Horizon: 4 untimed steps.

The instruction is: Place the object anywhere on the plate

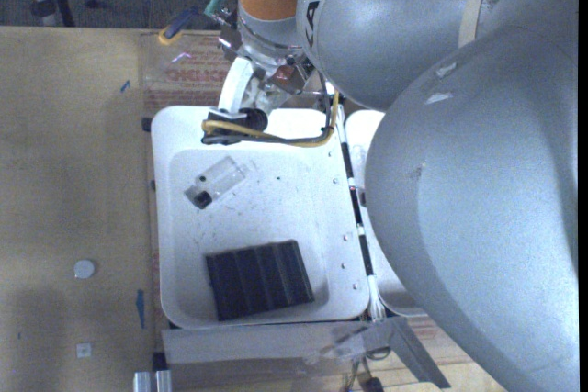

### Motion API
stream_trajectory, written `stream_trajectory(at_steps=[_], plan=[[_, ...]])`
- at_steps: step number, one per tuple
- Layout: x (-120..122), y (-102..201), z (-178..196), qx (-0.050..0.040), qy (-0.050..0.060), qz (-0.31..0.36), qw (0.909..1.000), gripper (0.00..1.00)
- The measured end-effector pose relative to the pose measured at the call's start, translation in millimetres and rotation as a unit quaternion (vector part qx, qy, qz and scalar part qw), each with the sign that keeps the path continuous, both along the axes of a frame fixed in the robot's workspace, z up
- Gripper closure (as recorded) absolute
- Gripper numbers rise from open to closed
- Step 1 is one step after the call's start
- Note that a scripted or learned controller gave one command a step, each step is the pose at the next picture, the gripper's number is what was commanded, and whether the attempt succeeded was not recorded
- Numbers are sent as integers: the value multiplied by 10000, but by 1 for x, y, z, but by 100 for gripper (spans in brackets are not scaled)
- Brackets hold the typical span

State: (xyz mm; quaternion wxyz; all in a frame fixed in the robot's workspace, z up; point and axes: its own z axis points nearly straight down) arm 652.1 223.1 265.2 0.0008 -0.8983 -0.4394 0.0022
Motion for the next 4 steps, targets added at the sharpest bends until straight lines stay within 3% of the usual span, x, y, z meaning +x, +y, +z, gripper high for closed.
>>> stream_trajectory(at_steps=[1,2,3,4], plan=[[-5,3,-68,9,1,1768,9842,100],[14,3,-61,6,-33,2706,9627,100],[14,2,-93,19,-6,4183,9083,100],[14,-3,-64,9,-37,4489,8936,100]])
